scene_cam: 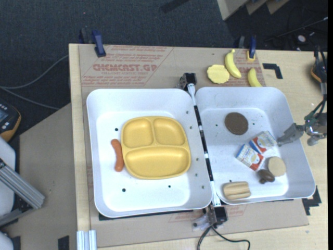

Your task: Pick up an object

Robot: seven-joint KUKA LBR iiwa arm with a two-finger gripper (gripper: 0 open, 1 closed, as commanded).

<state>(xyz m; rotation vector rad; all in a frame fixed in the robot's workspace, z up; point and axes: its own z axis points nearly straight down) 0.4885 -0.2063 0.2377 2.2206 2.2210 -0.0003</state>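
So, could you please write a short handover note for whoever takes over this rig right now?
Gripper: at the right bin's right rim, nothing visibly held.
Right bin: brown disc, snack packet, tan round piece, small dark piece, bread roll.
Left bin: yellow divided plate, hot dog beside it.
Done: nothing lifted.
Left: the whole pick; the packet lies nearest.

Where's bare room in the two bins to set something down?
Left bin: bare strips above and below the yellow tray. Right bin: bare floor left of the brown disc. Crowded at its lower right around the packet, by the claw.
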